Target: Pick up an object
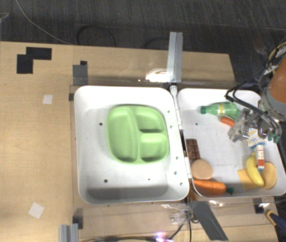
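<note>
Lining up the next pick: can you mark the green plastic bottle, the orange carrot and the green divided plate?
Green plastic bottle [219,108], camera view, on its body.
Orange carrot [208,186], camera view, mid-length on its orange body.
Green divided plate [124,135], camera view, floor of its large left compartment.

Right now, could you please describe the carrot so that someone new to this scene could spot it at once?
Look in the right-hand white bin, along its near edge at the corner next to the divider between the bins. The carrot lies flat there, just below a round tan disc. It is the long orange piece with a green tip, unlike the yellow banana further right.
</note>
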